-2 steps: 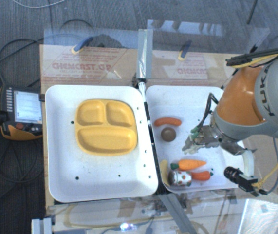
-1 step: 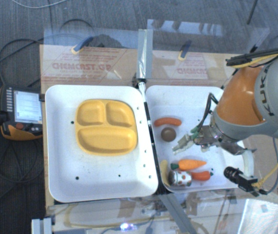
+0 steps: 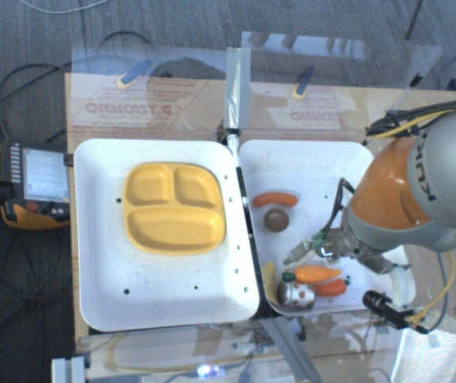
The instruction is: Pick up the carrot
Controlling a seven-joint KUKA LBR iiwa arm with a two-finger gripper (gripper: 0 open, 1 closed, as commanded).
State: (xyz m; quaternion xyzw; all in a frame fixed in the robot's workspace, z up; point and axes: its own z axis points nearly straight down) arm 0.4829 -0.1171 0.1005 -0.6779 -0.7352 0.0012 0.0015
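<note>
Where crowded along the front edge of the right bin [image 3: 347, 154], one carrot [image 3: 319, 274], lying flat, green top toward the left bin [image 3: 100, 294]. Touching its front side, one shorter red-orange piece [image 3: 331, 289]. At the front left corner, one silver can-like thing [image 3: 295, 296] and one pale yellow piece [image 3: 268, 278]. Nearer the middle, one orange sausage [image 3: 275, 199] and one brown ball [image 3: 275, 219], just apart. Just behind the carrot, one gripper [image 3: 317, 248]; spread or pressed together, impossible to tell. In the left bin, one yellow tray [image 3: 175, 207], three compartments.
</note>
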